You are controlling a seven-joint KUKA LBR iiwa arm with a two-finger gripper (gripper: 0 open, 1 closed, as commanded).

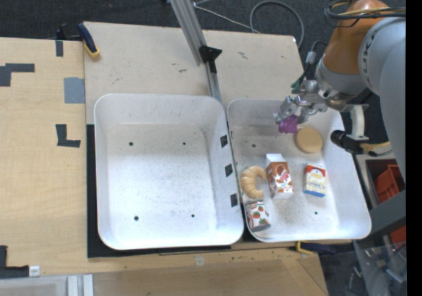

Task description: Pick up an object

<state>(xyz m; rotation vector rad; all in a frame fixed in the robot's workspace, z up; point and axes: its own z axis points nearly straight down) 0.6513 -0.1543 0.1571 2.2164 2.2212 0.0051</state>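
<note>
Camera view: claw [291,115] pinches a small purple object [287,125]; its long axis is unclear.

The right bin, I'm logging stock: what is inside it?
Inside the right bin: a purple object at the gripper, a tan round, a croissant and three small cartons. The gripper covers part of the purple object.

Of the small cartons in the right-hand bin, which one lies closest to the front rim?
The red-and-white carton at the bin's front-left corner, just below the croissant. The other two cartons sit farther back, mid-bin.

No print on the cartons [280,179] is legible.
</note>
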